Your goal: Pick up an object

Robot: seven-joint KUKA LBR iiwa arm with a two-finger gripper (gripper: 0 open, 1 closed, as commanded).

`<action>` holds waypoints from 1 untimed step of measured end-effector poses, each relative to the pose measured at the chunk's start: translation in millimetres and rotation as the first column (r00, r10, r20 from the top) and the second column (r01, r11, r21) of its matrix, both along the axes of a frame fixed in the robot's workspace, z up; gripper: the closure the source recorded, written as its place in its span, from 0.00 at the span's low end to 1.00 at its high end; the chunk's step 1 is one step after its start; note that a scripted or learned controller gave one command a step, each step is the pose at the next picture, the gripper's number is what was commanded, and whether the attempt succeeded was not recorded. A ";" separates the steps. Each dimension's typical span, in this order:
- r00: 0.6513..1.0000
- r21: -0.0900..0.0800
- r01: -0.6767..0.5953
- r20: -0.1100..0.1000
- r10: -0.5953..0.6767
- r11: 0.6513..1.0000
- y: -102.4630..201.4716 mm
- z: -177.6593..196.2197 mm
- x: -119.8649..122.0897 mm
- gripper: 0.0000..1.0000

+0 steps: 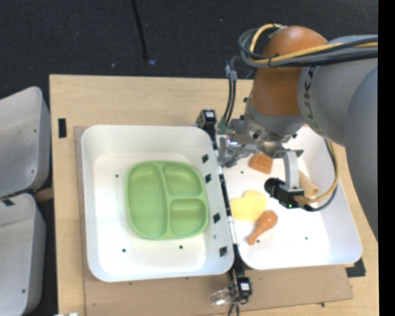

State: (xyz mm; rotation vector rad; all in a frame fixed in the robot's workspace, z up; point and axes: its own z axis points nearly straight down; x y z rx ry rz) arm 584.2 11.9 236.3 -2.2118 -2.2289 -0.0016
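In the right bin (pixel 316 242) lie several toy foods. An orange wedge (pixel 261 162) sits near the back, just under the wrist. A pale yellow piece (pixel 248 205) lies by the bin's left wall, with an orange drumstick (pixel 263 224) just in front of it. A beige piece (pixel 310 187) shows to the right, partly behind a black fitting. My gripper (pixel 240 147) hangs low over the back left of this bin, beside the orange wedge, and the wrist's bulk covers its tip.
The left bin (pixel 105 255) holds a green divided tray (pixel 166 199). A ridge with black clips (pixel 218 196) separates the two bins. Cables loop off the wrist down to about (pixel 322 199). The arm's grey body covers the right bin's far right corner.
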 end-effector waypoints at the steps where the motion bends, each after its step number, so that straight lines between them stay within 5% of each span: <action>1: 1.000 -0.001 0.001 0.002 -0.001 1.000 42.4 1.0 -0.4 1.00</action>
